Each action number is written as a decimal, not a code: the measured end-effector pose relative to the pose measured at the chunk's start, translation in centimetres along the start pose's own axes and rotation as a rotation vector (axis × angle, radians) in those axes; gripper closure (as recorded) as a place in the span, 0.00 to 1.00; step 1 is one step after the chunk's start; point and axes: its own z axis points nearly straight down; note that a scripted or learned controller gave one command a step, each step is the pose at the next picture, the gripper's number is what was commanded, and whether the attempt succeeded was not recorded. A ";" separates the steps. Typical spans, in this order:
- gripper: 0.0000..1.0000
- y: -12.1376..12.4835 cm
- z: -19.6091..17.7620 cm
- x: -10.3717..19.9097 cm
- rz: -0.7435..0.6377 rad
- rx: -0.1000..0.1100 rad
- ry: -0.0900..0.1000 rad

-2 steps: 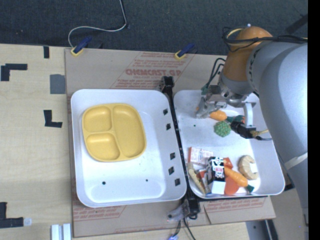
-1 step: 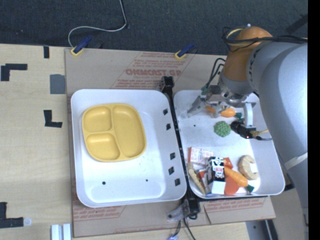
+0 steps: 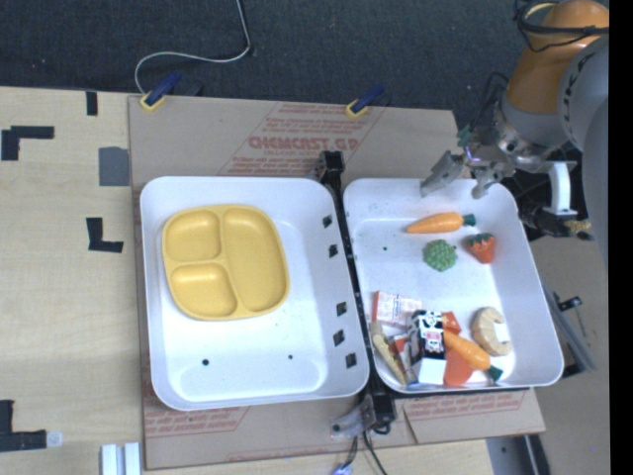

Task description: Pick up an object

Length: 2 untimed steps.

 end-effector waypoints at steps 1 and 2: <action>0.00 -0.1 9.5 0.2 -0.001 0.002 0.001; 0.00 -7.6 10.5 0.2 0.000 0.001 0.001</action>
